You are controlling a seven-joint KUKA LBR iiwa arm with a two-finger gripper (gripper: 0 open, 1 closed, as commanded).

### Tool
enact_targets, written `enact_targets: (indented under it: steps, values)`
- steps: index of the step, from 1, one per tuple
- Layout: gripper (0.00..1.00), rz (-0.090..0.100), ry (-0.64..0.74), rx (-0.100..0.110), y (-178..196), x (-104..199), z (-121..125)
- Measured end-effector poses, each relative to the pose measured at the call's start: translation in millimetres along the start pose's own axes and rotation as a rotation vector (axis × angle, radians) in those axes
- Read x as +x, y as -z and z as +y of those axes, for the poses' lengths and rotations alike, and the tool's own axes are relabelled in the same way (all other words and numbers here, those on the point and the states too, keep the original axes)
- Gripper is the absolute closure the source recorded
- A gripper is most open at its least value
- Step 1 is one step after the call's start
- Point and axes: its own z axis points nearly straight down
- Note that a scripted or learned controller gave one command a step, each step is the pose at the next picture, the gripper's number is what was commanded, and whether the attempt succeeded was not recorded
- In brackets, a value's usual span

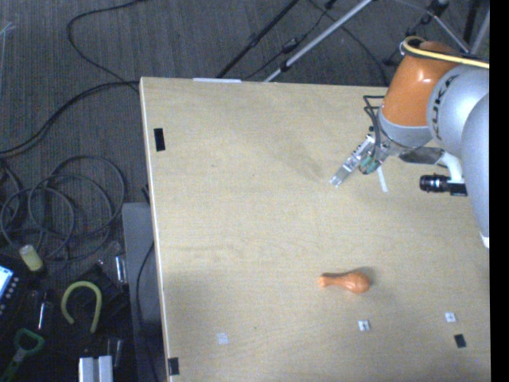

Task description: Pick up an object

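End effector (pixel 359 170) hangs over the bare counter (pixel 238 213), fingers splayed apart, nothing between them; an orange pear-shaped object (pixel 347 282) lies well below it.

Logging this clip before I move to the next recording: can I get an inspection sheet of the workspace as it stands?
Surface: tan wooden bench top, bare, with small black and white markers near its edges.
Job's things: one orange pear-shaped object lying on its side toward the near right of the bench.
Clutter: nothing seen on the bench.
Grippers: hand hangs over the bench's far right, well apart from the orange object; nothing visible between its fingers.
Cables: black cables coiled on the floor at left.
Surroundings: dark carpet, metal stand legs beyond the bench, a green hook-shaped item on the floor.
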Motion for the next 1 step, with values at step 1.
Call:
enact_targets:
  steps: [1]
  values:
    - [1.00,0.002,-0.114,0.000,90.3,78.1,67.6]
